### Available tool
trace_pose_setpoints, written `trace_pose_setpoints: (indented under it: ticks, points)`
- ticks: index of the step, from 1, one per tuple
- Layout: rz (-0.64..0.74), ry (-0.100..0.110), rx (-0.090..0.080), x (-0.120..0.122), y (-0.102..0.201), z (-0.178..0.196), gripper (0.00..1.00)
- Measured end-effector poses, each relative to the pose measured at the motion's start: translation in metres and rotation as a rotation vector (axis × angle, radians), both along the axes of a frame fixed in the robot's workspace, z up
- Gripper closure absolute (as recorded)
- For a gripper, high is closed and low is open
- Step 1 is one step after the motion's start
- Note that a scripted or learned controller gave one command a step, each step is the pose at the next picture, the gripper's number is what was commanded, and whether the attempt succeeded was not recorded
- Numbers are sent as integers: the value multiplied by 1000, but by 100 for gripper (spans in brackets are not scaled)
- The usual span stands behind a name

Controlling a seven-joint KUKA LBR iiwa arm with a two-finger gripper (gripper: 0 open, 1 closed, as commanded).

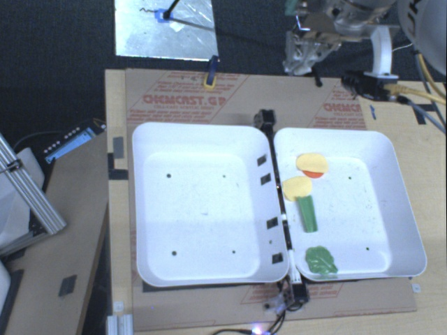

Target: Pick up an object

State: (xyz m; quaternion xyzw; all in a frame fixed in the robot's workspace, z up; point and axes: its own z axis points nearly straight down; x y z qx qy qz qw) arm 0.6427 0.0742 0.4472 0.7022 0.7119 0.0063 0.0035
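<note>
Flat green rectangular strip (307,213) in the right white shallow bin (391,187), near its left wall, long axis running almost straight toward the camera; yellow discs (311,163) just beyond it. Pincer (302,56) well apart, beyond the bin's far rim above the cardboard-covered bench (181,96); finger state: cannot tell.

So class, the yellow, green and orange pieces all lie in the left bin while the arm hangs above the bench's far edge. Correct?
Not quite. The camera view shows the yellow pieces, green stick and green leafy piece lying in the right bin, not the left bin. The rest stands.
</note>
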Motion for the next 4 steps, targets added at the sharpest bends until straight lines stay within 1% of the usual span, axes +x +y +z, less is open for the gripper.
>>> trace_pose_setpoints:
  ticks: [1,2,3,4]
  points:
    - [-3,6,-1,-29,54,58,100]
    - [-5,9,-1,-53,93,90,100]
    - [-20,13,-5,-64,-9,88,100]
    - [0,14,-1,-152,78,88,100]
